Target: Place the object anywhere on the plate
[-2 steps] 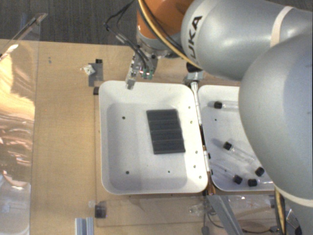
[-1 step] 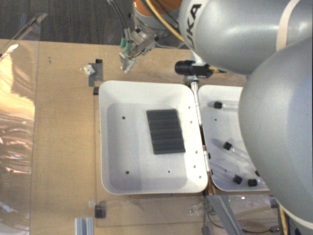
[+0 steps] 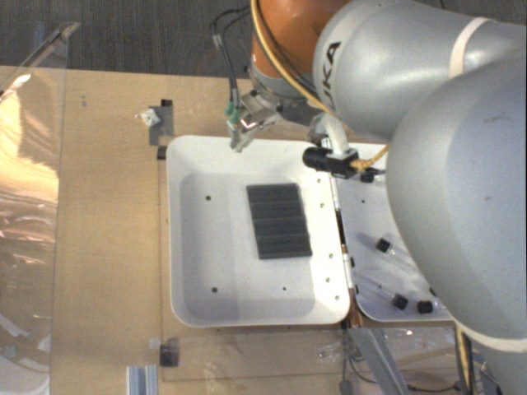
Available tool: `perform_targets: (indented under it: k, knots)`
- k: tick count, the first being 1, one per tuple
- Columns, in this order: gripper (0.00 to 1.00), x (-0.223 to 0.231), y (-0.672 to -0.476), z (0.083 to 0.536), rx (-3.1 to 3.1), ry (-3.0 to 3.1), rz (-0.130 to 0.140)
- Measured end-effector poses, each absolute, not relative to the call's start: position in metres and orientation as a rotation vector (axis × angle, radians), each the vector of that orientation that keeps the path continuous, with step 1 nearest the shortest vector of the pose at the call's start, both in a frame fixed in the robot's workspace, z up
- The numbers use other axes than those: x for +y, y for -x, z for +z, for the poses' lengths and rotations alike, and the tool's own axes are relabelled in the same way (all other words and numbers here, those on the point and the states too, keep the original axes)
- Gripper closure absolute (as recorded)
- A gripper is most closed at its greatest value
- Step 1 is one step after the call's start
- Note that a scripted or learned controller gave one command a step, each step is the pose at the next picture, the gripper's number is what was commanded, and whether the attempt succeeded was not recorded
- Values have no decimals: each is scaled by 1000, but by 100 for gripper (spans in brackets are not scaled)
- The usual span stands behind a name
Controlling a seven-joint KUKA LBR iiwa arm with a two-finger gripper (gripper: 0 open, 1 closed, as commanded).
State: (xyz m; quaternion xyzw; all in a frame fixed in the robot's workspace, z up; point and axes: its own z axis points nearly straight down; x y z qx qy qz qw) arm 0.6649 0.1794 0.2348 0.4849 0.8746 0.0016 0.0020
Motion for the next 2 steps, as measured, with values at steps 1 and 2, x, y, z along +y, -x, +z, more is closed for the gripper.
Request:
perform_targets:
  k: [1,2]
  knots:
    - [100,210,-669,143,3013,-875,6]
    - [100,237,-662,186,3129,-128,9]
